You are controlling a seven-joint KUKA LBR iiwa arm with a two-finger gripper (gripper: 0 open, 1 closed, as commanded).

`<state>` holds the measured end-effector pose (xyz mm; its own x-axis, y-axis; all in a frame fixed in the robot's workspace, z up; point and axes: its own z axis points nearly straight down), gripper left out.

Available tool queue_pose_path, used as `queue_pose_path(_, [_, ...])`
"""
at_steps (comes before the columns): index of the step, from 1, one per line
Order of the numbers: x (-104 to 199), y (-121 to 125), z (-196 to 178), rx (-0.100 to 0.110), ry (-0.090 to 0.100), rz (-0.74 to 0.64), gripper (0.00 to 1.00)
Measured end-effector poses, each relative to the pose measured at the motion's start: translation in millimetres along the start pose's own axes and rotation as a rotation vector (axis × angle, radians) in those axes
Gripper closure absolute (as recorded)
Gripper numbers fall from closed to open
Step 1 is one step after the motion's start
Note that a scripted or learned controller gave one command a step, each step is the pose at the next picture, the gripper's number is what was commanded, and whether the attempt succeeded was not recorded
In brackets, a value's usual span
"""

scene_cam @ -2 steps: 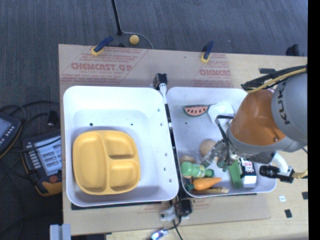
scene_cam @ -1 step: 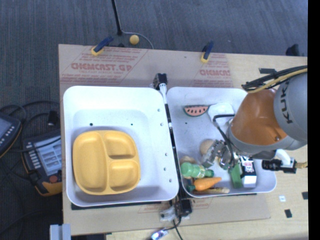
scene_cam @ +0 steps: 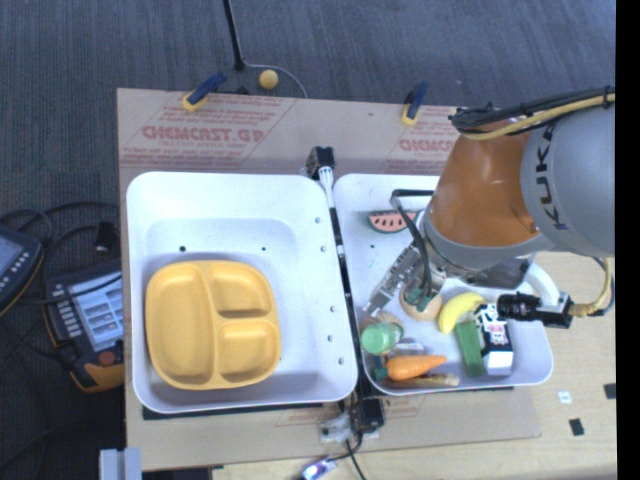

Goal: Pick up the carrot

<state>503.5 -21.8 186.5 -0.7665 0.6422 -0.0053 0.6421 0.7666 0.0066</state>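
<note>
While the carrot lies near the front wall of the right bin, just beside the green cup, the end effector hovers above the cup, apart from the carrot. Whether it is released or clenched, I cannot tell. I judge this the approach step; next it must come toward the carrot and go down.

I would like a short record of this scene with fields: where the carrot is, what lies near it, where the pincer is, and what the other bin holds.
carrot: lies flat near the front edge of the right bin, at
near the carrot: green round item to its left, banana and green block to its right
pincer: hangs above the right bin, behind the carrot, not touching it
left bin: holds a yellow divided tray
task state: carrot not yet picked up
</note>
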Motion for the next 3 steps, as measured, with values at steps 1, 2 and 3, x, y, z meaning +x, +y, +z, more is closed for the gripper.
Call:
queue_pose_path(1, [62.6,52.6,3.5,0.008,0.006,0.187,1.00])
queue_pose_path(2, [53.0,41.8,-63.0,0.004,0.001,-0.219,1.00])
queue_pose_path(3, [32.9,16.0,-226.0,-0.001,-0.011,-0.716,1.00])
